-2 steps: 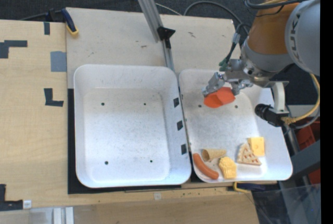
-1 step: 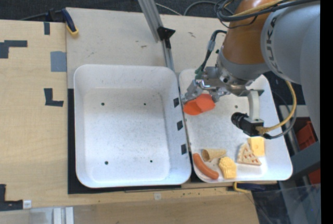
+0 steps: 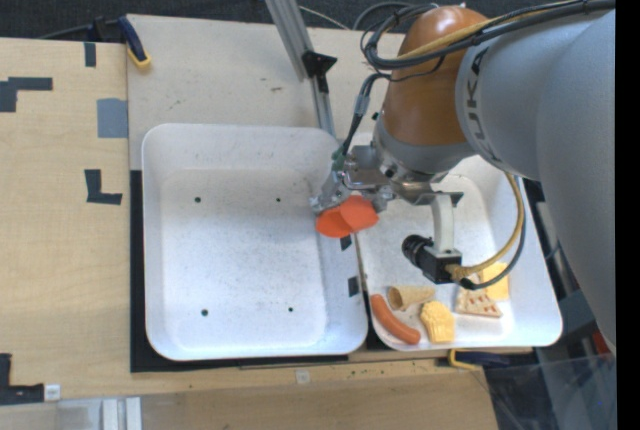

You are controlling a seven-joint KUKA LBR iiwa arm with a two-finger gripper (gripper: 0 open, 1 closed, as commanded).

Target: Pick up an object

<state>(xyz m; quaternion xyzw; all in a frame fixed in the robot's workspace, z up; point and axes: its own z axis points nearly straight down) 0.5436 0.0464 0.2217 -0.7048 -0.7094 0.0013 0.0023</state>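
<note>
One grey KUKA arm [image 3: 540,88] with one orange band [image 3: 435,78] above the wrist reached in from the right and covered the far part of the right bin. Two shallow white bins sat side by side on the bench [image 3: 60,218]: the left bin [image 3: 170,318] lay open to view, its floor speckled with dark flecks and marked by four small dark dots, and the right bin [image 3: 545,313] showed mostly along its near edge. One slanted metal rail [image 3: 285,13] ran from the far edge of the bench down toward the far right corner of the left bin.

One gripper [image 3: 338,206] hung over the seam between the two bins, at the right wall of the left bin. Its fingers pinched one orange object [image 3: 345,217], rounded and soft-looking, which sat right at the fingertips above that wall; its exact kind could not be told.

Four toy food pieces lay clustered at the near edge of the right bin: one red sausage [image 3: 395,318] near the near left corner, one tan cone-like piece [image 3: 410,297] just beyond it, one yellow corn cob [image 3: 437,322] beside the sausage, and one cheese wedge with holes [image 3: 480,303] to the right. One yellow clamp [image 3: 137,46] rested at the far left corner of the bench's pale board
</note>
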